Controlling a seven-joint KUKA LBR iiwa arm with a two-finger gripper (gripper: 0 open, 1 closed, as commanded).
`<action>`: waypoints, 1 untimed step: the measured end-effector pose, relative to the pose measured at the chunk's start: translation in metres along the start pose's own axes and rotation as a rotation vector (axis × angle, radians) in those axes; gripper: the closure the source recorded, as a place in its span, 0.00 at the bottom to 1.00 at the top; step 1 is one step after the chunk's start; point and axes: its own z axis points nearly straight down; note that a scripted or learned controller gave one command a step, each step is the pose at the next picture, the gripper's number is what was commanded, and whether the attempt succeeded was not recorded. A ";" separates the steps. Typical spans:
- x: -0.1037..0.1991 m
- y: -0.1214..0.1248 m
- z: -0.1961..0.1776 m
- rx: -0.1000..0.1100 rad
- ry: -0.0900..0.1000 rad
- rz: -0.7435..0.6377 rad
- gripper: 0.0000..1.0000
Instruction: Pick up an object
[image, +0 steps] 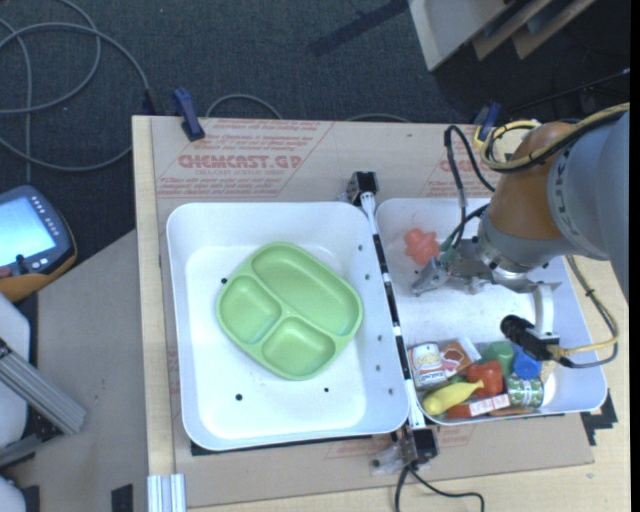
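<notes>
Pink object (421, 244): small, soft-looking, salmon-pink with an irregular lumpy outline. Lies on the floor of the right bin (585, 310), in its far left part, near the divider between the bins. Nothing touching it that can be made out.

Other candidates, heaped in the near end of the same bin: a small printed packet (428, 362) with red and white label, a yellow banana-shaped piece (448, 397), a red piece (487, 377), a green piece (499, 352), a can with a blue lid (527, 385). All crowded together, touching or overlapping.

Arm (560, 195): enters from the right, grey body, orange band above the wrist, bent down over the right bin. Cables loop along it, yellow and black. Claw (430, 277) points leftward, low in the bin, just near-side of the pink object and close beside it. Metallic finger parts are visible, but whether they are parted or closed cannot be told at this angle. No item seen between them.

Left bin (190, 240): holds a light green divided plate (290, 310), three compartments, lying flat and turned at a slant, roughly central.

Worktop (250, 155): brown board with red printed lettering under both bins; a blue clamp (187, 112) at its far left corner.
</notes>
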 end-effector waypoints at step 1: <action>0.005 0.033 0.000 0.001 0.000 0.002 0.00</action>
